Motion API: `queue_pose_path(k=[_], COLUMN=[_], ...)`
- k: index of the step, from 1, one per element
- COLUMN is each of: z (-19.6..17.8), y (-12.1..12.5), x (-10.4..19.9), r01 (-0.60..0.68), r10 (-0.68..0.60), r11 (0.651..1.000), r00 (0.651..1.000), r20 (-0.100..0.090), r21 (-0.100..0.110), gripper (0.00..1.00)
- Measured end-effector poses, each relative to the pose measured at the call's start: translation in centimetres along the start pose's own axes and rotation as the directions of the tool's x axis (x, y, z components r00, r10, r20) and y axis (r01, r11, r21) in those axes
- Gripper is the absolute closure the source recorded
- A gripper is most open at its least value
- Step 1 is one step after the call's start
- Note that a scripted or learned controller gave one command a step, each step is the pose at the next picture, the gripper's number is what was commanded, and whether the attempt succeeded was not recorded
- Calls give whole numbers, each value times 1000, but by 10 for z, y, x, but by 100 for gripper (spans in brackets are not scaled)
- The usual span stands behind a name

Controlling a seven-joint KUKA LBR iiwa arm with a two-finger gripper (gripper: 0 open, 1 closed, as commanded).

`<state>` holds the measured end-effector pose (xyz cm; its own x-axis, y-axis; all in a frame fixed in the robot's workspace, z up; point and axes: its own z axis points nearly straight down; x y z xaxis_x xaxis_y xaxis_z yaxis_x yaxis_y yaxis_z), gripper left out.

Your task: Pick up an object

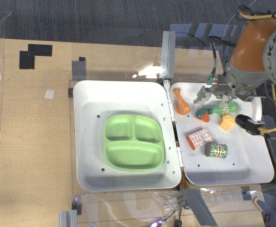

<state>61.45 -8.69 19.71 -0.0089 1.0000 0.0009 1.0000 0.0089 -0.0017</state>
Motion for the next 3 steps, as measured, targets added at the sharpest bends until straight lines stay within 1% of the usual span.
queue_pose_path(k=[1, 2, 3], z=[95, 87, 13], y=[16, 18, 47], x=[-48, -47, 27], r01=[140, 144, 229], r10=[-140, -144, -229], r11=[990, 990, 973], r00=[990, 990, 973], r20=[1, 0, 1], r21=[-5, -6, -4], gripper=[0, 100, 100])
